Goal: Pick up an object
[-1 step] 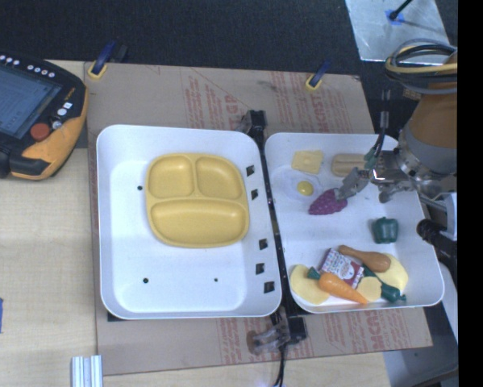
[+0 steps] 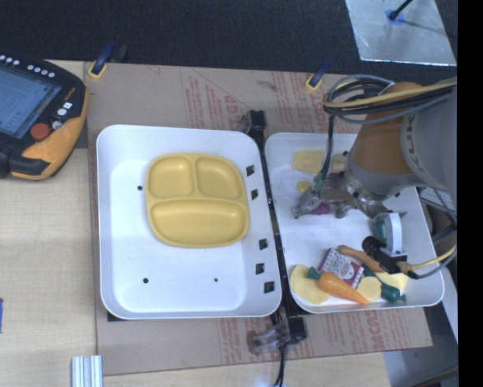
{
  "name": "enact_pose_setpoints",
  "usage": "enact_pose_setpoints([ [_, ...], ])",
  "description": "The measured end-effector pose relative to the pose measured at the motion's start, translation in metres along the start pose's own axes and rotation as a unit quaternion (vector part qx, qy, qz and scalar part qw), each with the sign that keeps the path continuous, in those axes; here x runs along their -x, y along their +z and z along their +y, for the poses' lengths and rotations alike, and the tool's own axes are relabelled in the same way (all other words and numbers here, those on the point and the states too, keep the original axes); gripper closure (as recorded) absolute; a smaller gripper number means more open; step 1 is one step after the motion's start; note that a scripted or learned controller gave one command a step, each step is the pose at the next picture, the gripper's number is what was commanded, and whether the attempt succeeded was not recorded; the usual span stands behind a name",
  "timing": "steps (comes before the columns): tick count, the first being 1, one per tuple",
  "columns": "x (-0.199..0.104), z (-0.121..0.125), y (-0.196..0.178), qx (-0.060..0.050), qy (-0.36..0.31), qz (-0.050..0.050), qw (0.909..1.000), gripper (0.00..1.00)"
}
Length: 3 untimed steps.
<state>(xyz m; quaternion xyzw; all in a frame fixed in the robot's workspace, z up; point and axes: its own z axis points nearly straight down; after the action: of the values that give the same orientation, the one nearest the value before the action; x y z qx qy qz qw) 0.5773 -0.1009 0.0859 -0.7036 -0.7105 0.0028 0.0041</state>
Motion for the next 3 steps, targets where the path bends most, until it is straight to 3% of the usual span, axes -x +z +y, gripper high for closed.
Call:
enact_pose_setpoints([
  [1, -0.002, 0.059, -0.008, 0.006, 0.002, -0.003, 1.0000, 0.00],
  [2, -0.002, 0.057, -0.020, 0.005, 0.001, -0.002, 1.0000, 1.00],
  [3, -0.002, 0.056, -0.018, 0.003, 0.000, -0.001, 1.0000, 0.00],
])
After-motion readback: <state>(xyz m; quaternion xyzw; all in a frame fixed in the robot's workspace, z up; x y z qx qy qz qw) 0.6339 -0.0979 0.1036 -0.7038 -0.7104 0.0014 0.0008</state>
